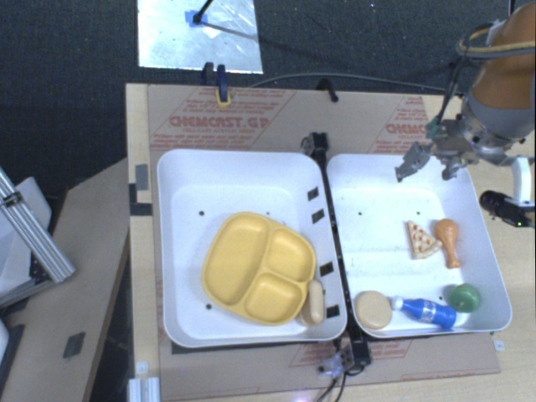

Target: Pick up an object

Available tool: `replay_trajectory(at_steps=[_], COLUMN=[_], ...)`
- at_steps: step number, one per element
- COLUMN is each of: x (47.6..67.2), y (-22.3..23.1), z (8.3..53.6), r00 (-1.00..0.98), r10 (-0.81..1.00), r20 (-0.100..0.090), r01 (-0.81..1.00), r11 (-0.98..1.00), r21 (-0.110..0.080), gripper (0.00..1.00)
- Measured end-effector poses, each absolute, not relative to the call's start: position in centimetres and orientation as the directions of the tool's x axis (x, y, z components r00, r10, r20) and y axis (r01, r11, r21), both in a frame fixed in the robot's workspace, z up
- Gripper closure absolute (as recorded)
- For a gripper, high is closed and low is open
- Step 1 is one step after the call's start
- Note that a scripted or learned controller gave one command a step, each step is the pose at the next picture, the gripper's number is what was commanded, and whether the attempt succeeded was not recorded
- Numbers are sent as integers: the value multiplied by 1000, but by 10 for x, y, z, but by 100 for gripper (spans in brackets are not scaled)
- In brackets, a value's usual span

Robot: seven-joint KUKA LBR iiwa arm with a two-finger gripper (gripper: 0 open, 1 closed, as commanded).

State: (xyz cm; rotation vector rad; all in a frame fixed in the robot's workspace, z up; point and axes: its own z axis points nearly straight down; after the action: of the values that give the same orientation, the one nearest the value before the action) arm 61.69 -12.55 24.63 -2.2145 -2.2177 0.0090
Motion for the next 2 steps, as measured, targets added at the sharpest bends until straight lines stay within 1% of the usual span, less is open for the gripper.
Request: replay_trajectory(at_steps=[1,2], x=[619,613], y=[-125,-118], z=[253,196], r00=[-4,-2], r10=[1000,1000], r20=[0,1], r01=[1000,1000], r11=[4,2], r21=[1,-3], gripper=[0,0])
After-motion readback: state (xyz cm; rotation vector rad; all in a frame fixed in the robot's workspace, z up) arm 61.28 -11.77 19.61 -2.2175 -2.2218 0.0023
